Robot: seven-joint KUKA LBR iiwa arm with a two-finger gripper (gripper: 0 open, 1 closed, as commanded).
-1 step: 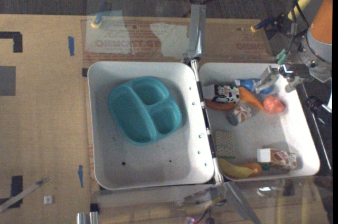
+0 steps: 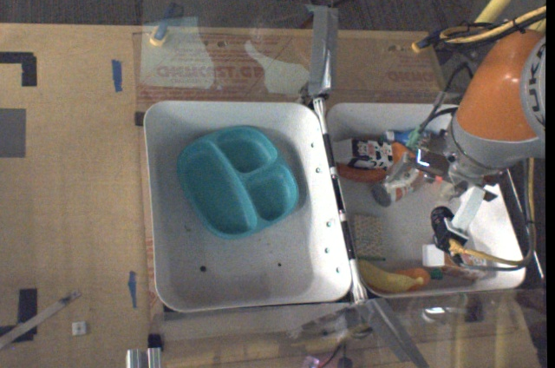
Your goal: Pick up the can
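Observation:
A small black-and-white can (image 2: 371,153) lies on its side near the far left corner of the right bin (image 2: 408,240), with an orange item (image 2: 357,173) just in front of it. My gripper (image 2: 395,184) reaches in from the right and hangs low over the bin, just right of and slightly nearer than the can. The wrist and the clutter around it hide how the gripper stands. The orange-banded arm (image 2: 499,101) covers the bin's far right part.
A teal divided plate (image 2: 240,180) lies in the left bin (image 2: 173,271). In the right bin, a yellow banana (image 2: 390,278) rests along the near wall, and small items (image 2: 447,253) lie at the near right. Cables (image 2: 486,258) hang by the wrist.

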